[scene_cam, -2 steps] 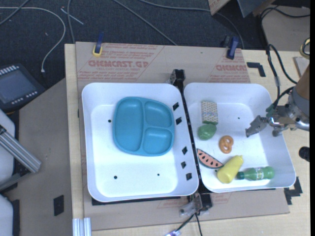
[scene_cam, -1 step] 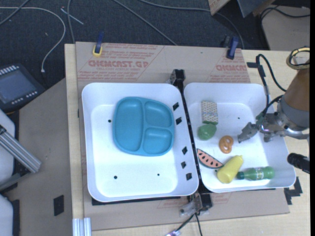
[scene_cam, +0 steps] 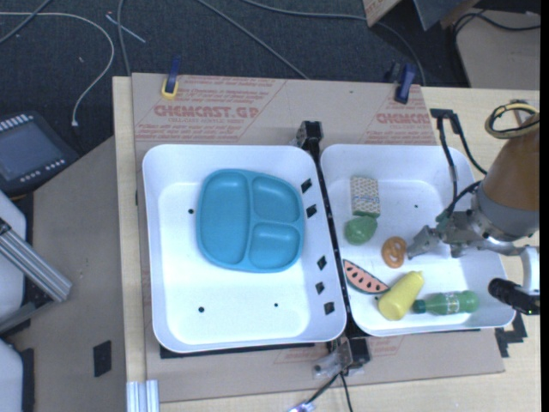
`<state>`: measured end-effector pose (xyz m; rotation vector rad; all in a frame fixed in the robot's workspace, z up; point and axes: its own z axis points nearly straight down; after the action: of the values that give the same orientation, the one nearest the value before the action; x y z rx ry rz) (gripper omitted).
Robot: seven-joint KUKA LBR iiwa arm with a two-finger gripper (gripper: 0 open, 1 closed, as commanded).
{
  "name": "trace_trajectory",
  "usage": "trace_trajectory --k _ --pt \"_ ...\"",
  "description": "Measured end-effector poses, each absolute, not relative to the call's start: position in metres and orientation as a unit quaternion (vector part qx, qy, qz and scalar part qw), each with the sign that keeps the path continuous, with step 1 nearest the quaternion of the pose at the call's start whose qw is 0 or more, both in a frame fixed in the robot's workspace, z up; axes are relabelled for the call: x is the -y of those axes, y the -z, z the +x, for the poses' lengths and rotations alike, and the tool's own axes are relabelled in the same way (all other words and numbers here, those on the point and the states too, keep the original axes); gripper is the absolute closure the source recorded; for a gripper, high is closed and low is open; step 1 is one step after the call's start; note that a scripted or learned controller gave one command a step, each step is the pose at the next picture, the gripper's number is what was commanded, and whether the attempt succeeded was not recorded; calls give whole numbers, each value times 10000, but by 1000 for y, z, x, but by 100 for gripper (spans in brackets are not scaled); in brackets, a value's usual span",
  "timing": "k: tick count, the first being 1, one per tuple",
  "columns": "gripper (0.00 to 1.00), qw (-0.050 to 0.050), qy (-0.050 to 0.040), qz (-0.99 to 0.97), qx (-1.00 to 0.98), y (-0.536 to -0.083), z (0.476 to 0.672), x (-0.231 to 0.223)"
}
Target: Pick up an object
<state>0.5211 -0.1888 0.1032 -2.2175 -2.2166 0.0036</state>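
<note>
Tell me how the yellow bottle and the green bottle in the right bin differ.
The yellow bottle is plump and opaque; the green bottle is slimmer and looks see-through. The yellow bottle lies at a slant, one end toward the watermelon slice; the green bottle lies nearly level along the bin's near wall. Both lie on their sides, close together, in the right bin.

The left bin [scene_cam: 171, 230] offers open white floor along its 6 o'clock half; the blue divided plate [scene_cam: 250, 220] takes up its centre and 12 o'clock part. The right bin [scene_cam: 412, 166] is crowded toward 9 and 6 o'clock: patterned block [scene_cam: 365, 195], green lump [scene_cam: 361, 228], orange ring [scene_cam: 394, 251], watermelon slice [scene_cam: 364, 277], yellow bottle [scene_cam: 401, 295] and green bottle [scene_cam: 446, 302] sit close together. Its 12 o'clock strip is open floor.
</note>
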Motion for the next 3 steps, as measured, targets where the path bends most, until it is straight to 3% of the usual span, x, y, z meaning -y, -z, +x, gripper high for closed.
trace_trajectory --k 1,3 --pt "100 3 7 -7071 7071 -117 523 189" --pt "100 -28 14 -7065 7077 -224 524 194"
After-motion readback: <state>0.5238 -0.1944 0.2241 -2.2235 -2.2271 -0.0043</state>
